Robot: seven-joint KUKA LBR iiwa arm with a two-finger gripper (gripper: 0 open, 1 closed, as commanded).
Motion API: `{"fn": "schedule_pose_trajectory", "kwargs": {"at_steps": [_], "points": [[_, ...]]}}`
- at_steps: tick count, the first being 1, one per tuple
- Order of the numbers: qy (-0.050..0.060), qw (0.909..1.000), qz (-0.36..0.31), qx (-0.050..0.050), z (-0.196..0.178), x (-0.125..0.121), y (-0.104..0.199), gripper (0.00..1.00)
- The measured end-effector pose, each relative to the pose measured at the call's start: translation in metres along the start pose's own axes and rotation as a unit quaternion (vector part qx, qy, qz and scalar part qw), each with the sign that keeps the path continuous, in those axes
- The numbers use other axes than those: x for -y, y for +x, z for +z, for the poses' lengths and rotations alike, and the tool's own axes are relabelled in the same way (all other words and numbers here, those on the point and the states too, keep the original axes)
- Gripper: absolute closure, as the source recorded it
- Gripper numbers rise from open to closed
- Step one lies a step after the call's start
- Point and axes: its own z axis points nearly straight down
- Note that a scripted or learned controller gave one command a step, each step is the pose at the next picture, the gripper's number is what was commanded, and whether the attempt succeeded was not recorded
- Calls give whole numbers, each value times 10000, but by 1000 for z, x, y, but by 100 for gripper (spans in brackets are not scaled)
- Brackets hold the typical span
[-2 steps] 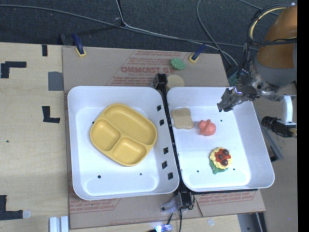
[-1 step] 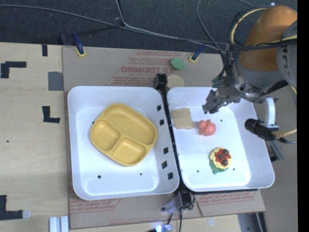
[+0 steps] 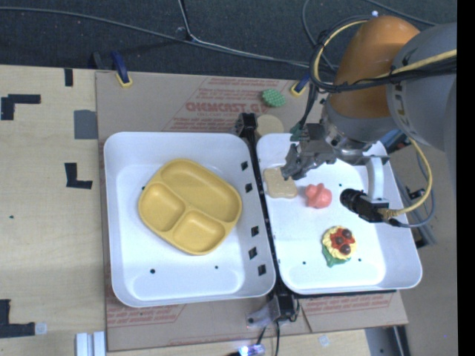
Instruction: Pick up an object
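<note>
My gripper (image 3: 293, 167) hangs over the upper left part of the right bin (image 3: 393, 273), its fingertips just above a tan, flat bread-like piece (image 3: 280, 186) lying by the bin's left wall. A pink-red lumpy toy (image 3: 318, 196) lies just right of the tan piece. A yellow toy with red and dark spots (image 3: 339, 245) sits lower in the same bin. Nothing shows between the fingers.
The left bin (image 3: 130, 273) holds a yellow divided plate (image 3: 190, 205) with three compartments. A small green object (image 3: 272, 97) lies on the cardboard behind the bins. Black clips run along the divide between the bins (image 3: 256, 221).
</note>
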Motion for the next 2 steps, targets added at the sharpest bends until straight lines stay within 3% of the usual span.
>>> {"fn": "schedule_pose_trajectory", "kwargs": {"at_steps": [2], "points": [[-4, 10000, -8, -4, 9, 2, 114, 100]]}}
